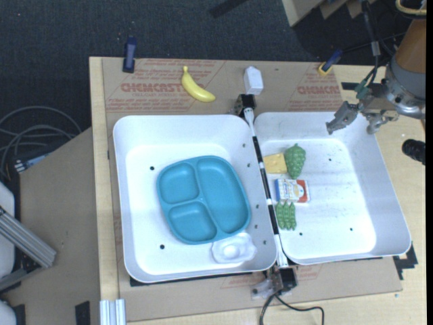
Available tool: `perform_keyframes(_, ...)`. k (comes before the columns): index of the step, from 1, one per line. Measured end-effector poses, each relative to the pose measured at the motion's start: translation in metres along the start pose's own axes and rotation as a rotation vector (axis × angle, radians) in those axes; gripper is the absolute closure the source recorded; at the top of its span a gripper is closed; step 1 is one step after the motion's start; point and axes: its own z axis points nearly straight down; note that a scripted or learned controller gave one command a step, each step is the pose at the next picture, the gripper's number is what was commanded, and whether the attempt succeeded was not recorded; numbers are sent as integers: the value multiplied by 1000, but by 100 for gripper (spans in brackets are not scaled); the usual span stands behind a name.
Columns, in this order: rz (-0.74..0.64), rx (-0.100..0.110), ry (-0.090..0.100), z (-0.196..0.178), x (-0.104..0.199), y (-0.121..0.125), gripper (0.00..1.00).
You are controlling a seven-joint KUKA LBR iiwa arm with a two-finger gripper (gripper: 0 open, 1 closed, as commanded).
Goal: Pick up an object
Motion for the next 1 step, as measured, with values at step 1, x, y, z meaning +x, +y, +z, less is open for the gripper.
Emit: perform_keyframes(1,0,-3,-1,143,52,19,0)
